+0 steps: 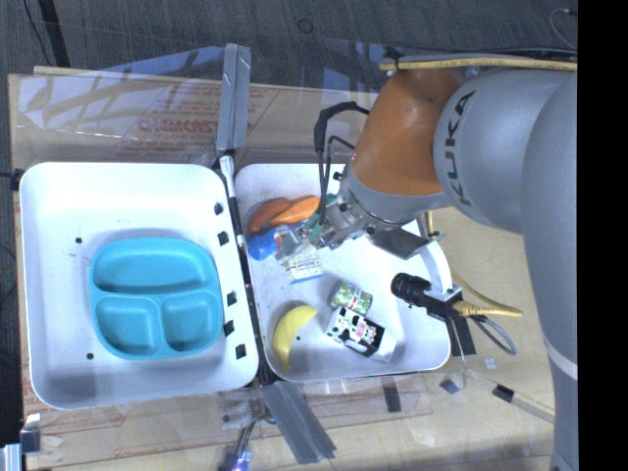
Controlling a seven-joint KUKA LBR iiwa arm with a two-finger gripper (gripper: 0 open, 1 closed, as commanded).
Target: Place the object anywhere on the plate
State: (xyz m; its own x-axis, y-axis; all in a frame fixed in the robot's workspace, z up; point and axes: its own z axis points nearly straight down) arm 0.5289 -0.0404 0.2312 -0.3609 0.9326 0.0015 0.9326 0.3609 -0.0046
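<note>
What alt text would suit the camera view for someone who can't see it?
A robot arm reaches into the right bin, beside an orange item and a blue item; a blue divided plate lies in the left bin.

The bench point(520, 361) carries two white bins: a left bin point(59, 194) and a right bin point(287, 178). The left one holds one blue plate point(147, 263) with three compartments. The right one holds one orange object point(285, 209), one blue object point(260, 247), one yellow object point(292, 330), one printed packet point(355, 328) and one small pale packet point(304, 265).
</note>
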